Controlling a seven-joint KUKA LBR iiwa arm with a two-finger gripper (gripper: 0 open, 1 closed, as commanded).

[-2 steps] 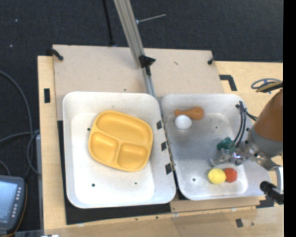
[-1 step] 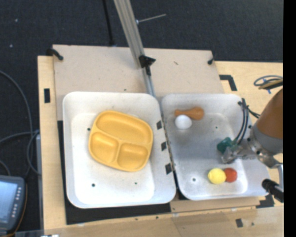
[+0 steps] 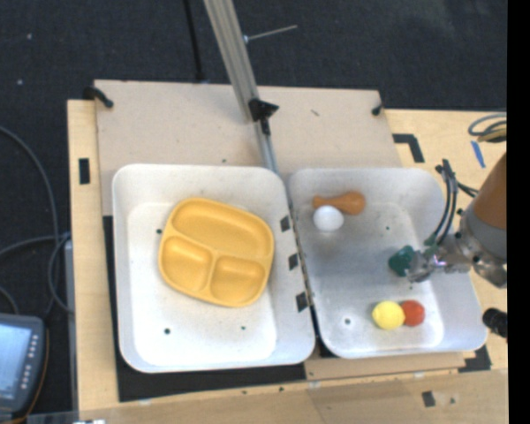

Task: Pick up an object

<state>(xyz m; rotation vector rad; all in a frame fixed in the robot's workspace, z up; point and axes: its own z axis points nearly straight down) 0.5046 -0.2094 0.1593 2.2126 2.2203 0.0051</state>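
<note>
nearest the camera, low in the right bin [image 3: 336, 343], a yellow ball [image 3: 388, 315] and a red ball [image 3: 412, 313] lie touching, the red one at the yellow's three o'clock. just above them, at about twelve to one o'clock from the pair, sits the gripper [image 3: 412, 268], reaching in from three o'clock on the grey arm [image 3: 490, 228]; a small green object [image 3: 400, 260] lies against its tip at its nine o'clock, and i cannot tell whether the claw is wide, narrow or gripping that piece. farther back, at eleven o'clock from the claw, a white ball [image 3: 328, 218] touches a brown wooden piece [image 3: 343, 202]. in the left bin [image 3: 132, 263], a yellow divided plate [image 3: 216, 252] rests flat, well apart from the claw at its nine o'clock.
</note>
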